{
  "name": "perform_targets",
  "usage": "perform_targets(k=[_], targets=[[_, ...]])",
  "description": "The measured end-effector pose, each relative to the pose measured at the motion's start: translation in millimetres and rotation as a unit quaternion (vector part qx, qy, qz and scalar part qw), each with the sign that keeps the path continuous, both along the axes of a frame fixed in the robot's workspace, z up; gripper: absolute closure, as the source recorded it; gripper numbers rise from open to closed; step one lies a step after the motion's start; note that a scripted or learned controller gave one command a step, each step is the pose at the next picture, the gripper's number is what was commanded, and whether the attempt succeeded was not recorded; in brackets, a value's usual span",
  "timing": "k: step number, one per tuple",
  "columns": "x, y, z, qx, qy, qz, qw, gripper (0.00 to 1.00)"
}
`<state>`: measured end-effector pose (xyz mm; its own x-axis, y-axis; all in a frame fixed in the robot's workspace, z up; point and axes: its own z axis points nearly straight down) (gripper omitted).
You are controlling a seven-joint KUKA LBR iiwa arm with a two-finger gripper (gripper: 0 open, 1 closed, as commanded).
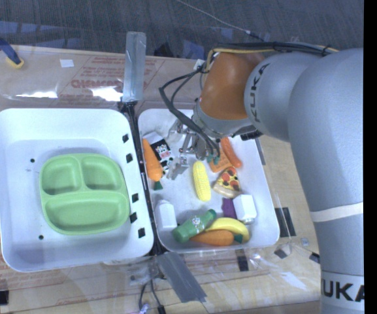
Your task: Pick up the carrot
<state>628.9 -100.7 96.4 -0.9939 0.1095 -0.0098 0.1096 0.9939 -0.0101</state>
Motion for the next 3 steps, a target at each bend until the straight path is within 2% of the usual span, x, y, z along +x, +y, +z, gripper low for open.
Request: perform_targets(k=[1, 2, 3], targets=[[-52.9, 1.7, -2.8, 0.005, 0.003, -0.079, 0.9969, 0.0], [-2.8, -12.8, 71.4, 0.0055, -0.002, -0.097, 0.9953, 0.0], [-52.2, 9.8, 65.1, 0.006, 0.004, -0.112, 0.9937, 0.0]])
